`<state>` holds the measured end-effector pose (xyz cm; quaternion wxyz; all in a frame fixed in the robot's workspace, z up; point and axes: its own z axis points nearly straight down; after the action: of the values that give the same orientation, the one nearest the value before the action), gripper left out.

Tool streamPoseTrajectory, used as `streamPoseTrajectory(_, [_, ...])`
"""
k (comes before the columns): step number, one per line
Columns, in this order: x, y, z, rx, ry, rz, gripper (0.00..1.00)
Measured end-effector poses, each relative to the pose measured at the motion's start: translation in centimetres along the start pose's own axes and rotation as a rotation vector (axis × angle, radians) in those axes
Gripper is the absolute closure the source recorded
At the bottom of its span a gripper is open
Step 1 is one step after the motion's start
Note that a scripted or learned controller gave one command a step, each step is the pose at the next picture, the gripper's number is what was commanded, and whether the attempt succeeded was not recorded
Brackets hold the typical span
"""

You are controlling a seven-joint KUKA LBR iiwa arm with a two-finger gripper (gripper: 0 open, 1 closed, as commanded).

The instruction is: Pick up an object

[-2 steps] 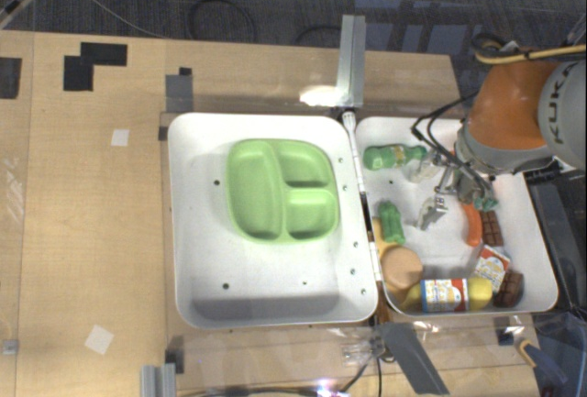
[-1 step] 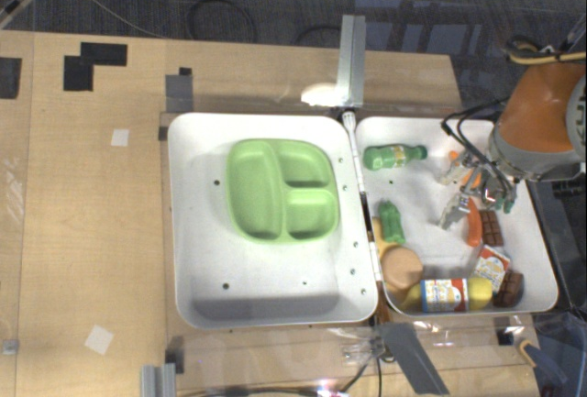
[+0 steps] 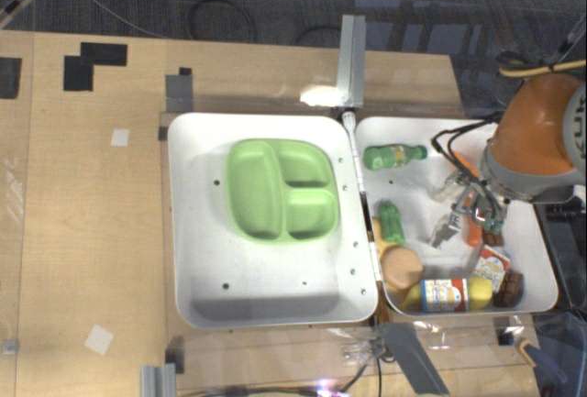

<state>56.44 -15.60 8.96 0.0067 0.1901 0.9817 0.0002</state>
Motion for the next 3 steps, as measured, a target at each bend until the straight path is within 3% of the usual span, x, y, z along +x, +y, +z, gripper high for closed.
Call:
streamPoseTrajectory(1, [1.0,-5.9,-1.7,0.001,0.004,-0.442,0.0])
streamPoseTrajectory(3, [1.4,-4.7,0.0,0.002,-0.001,-0.503,0.0])
